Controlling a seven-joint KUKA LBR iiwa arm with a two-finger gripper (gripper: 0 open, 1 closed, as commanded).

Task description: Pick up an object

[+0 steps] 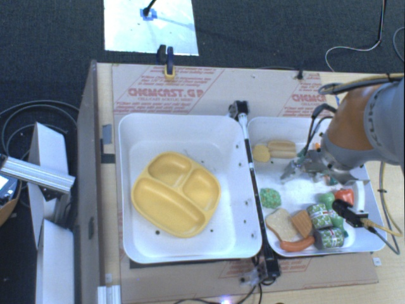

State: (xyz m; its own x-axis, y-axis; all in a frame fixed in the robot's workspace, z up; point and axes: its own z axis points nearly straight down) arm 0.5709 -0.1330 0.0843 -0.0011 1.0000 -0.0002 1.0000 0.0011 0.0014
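I had the arm reaching in over the right bin, wrist bent low, and the gripper sat down near the bin's middle, close to its floor. Whether the jaws were open or shut I could not tell; nothing was plainly held between them.

Choices lay all round it. A bun and a small yellow piece sat near the bin's far-left corner, just beyond the gripper. A green lump lay by the left wall, nearer me. Along the near edge were the bread slice, a sausage, two green cans and a red piece, packed close, some touching.

The left bin carried a yellow tray, well apart from the arm.

My call was the bun: nearest, standing free, and by the look of it a light plastic toy, stiff and a bit slick. I judged a grip across its short width, at the middle, safest; off-centre it could squirt out. The cans would roll, and the crowded near edge left the jaws no room.
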